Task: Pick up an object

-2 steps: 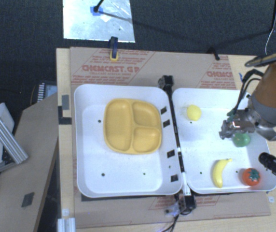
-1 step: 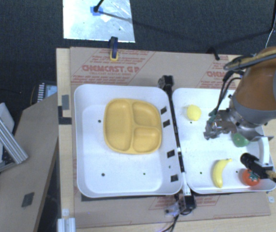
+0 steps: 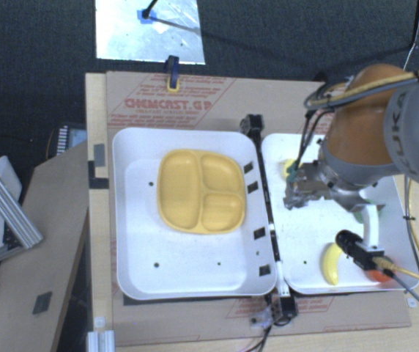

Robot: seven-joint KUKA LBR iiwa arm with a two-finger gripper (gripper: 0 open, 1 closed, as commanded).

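My gripper hangs low over the left part of the right bin, under the grey arm with its orange band. A small yellow-green thing peeks out just above the gripper, near the bin's left wall, mostly hidden by the wrist. A yellow banana lies near the bin's front edge, well below and to the right of the gripper. A small red-orange thing sits at the front right corner, partly covered.
The left bin holds a yellow divided plate in its middle. A black divider strip with clips runs between the two bins. Brown cardboard lies under both bins.
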